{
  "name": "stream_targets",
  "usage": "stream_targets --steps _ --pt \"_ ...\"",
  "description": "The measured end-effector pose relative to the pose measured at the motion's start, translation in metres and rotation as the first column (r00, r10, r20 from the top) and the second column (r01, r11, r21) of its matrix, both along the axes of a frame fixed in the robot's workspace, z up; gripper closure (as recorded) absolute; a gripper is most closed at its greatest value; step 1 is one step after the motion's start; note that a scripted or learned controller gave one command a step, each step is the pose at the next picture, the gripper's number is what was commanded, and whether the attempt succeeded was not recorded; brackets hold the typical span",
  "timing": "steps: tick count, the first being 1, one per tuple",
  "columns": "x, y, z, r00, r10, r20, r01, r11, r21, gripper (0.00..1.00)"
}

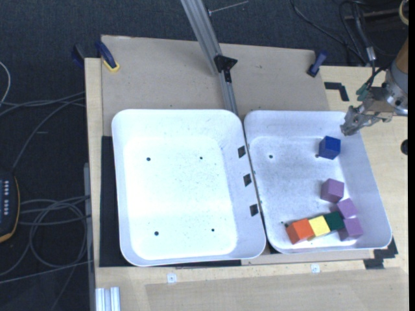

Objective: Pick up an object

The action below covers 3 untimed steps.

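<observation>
The right bin (285, 173) holds several small blocks. A blue cube (329, 147) sits near its far right side, and a purple cube (332, 190) lies below it. Along the front edge an orange block (299, 230), a yellow block (319, 226) and a green block (334, 221) lie in a row, with two more purple blocks (350, 217) beside them. My gripper (352, 126) hangs over the bin's far right corner, up and to the right of the blue cube, with nothing seen between its fingers.
The left bin (175, 186) stands next to the right one, with small black clips (247, 179) on the shared rim. A grey metal pole (206, 34) slants across the back of the bench. Blue clamps (107, 56) grip the board's far corners. Cables lie on the floor at left.
</observation>
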<state>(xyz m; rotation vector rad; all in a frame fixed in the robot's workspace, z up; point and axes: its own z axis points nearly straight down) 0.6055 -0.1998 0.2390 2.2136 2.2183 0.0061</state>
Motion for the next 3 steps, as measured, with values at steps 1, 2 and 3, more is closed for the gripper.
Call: stream_targets --steps 1,2,3 --pt "-0.002 0.053 0.011 1.0 0.004 -0.007 -0.004 1.0 0.005 1.0" --pt "-0.008 0.103 0.02 1.0 0.005 -0.008 -0.005 1.0 0.006 1.0" --pt "-0.006 0.16 0.019 1.0 0.005 -0.009 -0.005 1.0 0.006 1.0"
